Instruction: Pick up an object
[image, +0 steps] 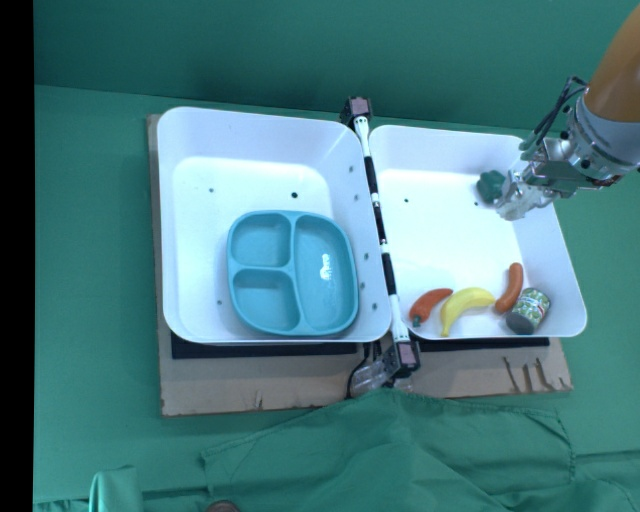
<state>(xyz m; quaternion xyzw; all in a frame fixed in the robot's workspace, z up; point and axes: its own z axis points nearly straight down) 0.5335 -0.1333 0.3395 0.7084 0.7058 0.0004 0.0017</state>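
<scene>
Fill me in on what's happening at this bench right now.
A grey arm with an orange band reaches in from the right over the right-hand bin. Its pincer sits at a small dark green object near that bin's far side; whether it has a grip is unclear. A banana, two red-orange pieces and a small can lie along the near edge. The left bin holds a teal divided plate.
</scene>
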